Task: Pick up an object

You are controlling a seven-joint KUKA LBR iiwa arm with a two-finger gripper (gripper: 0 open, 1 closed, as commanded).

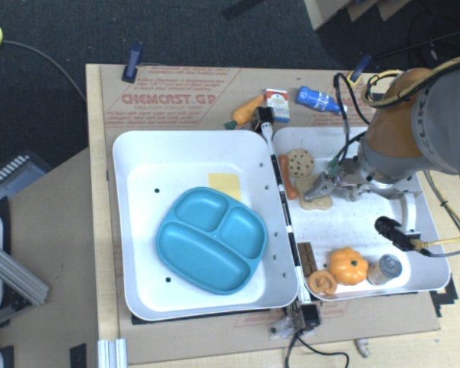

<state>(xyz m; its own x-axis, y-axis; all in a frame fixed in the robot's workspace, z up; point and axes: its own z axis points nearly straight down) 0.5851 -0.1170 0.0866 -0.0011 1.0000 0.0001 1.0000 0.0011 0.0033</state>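
Looking down on the worktop (176, 90) from the camera view, we see the tool (322, 190) low in the right bin (422, 282), just below a cookie (299, 160); we cannot tell how its grasp stands. We judge the step to be reaching for a pick. Next, we think it must settle over one object, then close and lift.

one fixed overhead camera, slanted down, both bins (138, 205) framed
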